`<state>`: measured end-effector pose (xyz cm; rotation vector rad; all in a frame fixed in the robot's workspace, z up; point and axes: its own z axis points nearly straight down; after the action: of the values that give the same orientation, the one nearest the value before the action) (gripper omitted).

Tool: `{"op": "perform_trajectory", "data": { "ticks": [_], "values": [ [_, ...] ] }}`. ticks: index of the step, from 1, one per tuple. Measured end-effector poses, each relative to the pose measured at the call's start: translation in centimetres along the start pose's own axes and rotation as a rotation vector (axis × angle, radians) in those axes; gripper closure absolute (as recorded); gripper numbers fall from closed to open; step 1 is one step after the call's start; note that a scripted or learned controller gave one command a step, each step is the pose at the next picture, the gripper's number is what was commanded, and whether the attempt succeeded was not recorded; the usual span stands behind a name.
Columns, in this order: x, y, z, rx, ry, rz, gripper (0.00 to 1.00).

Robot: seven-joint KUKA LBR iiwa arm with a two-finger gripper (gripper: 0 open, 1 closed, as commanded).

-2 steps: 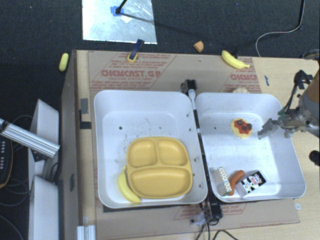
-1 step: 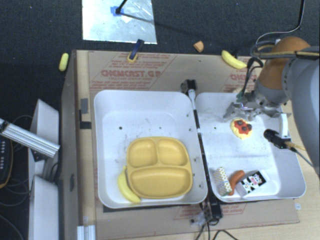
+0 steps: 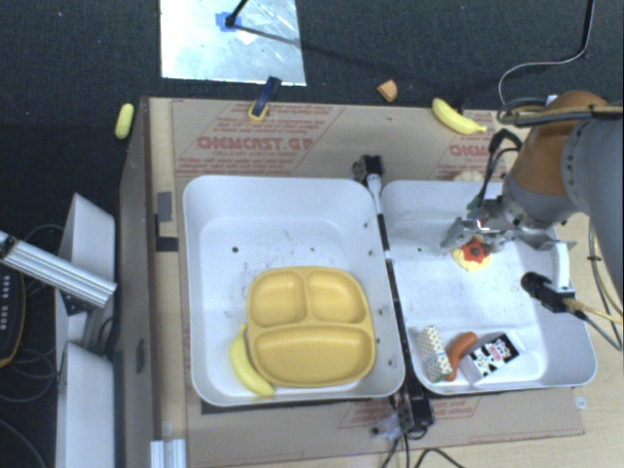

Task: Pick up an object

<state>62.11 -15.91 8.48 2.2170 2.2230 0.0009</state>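
Note:
In the right bin [image 3: 546,344] a small yellow and red-orange toy [image 3: 474,253] lies near the upper middle. My gripper [image 3: 475,232] hangs directly over it, at or just above its top, and partly hides it. Along the bin's front edge lie a speckled corn-like piece [image 3: 432,351], an orange sausage-shaped piece [image 3: 460,343] and a black and white patterned block [image 3: 492,353]. The left bin [image 3: 219,222] holds a yellow divided plate [image 3: 310,322] with a yellow banana [image 3: 248,363] tucked at its lower left.
The grey arm with its orange band [image 3: 546,159] enters from the right, and a black fitting [image 3: 546,291] juts over the right bin. Outside the bins lie a banana [image 3: 456,117], an orange chunk [image 3: 388,90] and a yellow piece [image 3: 124,120]. A foil sheet [image 3: 232,25] lies behind.

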Motion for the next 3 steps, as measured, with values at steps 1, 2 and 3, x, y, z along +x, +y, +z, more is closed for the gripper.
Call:
{"op": "perform_trajectory", "data": {
  "ticks": [1,2,3],
  "values": [
    [-2.3,-0.8,0.0,0.0,0.0,0.001,0.0],
    [-3.4,-0.9,-3.4,-0.002,-0.001,0.001,0.0],
    [-1.0,-0.4,-2.8,-0.001,0.001,-0.001,0.0]
  ]
}}
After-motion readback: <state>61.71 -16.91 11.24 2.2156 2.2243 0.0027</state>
